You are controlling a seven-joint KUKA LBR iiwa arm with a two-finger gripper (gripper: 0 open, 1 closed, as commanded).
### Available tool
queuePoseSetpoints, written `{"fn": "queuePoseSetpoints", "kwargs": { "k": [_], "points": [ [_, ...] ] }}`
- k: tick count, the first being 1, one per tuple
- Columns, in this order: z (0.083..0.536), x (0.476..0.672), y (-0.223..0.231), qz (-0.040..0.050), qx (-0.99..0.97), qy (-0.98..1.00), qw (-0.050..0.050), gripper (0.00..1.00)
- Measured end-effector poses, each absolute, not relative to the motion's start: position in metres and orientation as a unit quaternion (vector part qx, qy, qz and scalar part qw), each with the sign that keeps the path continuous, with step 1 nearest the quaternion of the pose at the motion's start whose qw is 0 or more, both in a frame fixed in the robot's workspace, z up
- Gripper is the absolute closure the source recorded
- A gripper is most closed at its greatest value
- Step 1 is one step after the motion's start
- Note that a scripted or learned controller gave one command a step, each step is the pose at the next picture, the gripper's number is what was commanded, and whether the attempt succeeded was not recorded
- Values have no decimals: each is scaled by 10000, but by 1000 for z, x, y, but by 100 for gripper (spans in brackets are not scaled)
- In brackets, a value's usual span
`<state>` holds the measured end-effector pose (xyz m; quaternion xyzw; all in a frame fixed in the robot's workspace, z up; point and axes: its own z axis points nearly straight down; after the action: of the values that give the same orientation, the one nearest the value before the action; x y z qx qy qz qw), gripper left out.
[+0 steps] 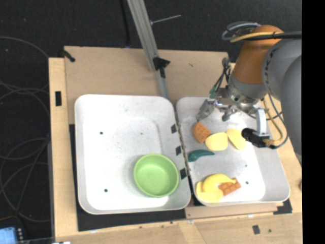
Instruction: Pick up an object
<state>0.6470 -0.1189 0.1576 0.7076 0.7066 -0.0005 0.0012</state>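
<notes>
The left bin [101, 121] had lots of open room, with just a green bowl [156, 174] near its front right corner. The tool [216, 110] hung spread wide and holding nothing over the far end of the right bin [269, 182]. An orange waffle toy [201, 132] lay just below it, beside two yellow pieces [217, 141].

Robotics lab test cell: industrial arm [264, 60] over a bare plywood counter [111, 70] carrying two white bins [101, 121] of plastic toy items, a metal mast [144, 34] standing behind them, loose cables [20, 136] trailing on the dark floor [51, 14].
</notes>
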Motion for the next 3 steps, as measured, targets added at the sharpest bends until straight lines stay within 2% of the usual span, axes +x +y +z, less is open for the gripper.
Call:
{"fn": "queuePoseSetpoints", "kwargs": {
  "k": [1,2,3],
  "points": [
    [169,648,-119,12,7083,7059,17,100],
    [232,654,-125,26,7067,7075,33,100],
    [275,655,-126,7,7064,7078,10,100]
  ]
}}
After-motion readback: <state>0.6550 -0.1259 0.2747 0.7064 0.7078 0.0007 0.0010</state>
